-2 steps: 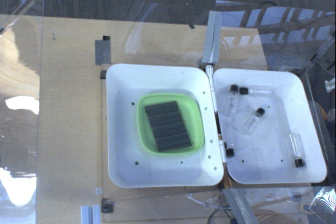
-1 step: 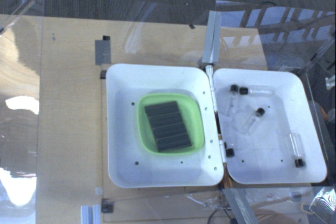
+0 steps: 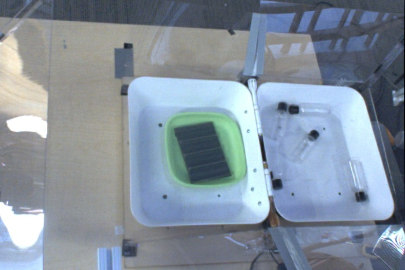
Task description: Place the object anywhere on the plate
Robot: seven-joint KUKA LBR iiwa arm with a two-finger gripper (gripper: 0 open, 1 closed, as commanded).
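The dark block [image 3: 202, 152] lay flat on the green plate [image 3: 171, 147], near its middle and turned at a slight slant, inside the left bin [image 3: 143, 161]. Resting wholly within the plate's rim, it looked settled, so the placing seemed done. It was charcoal grey, rectangular, crossed by ridges. Clear black-capped vials [image 3: 304, 147] lay scattered in the right bin [image 3: 329, 202].

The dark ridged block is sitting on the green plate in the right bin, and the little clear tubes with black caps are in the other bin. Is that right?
Not quite. The camera view shows the green plate, with the dark ridged block on it, in the left bin, not the right one. The little clear tubes with black caps lie in the right bin. The rest is right.
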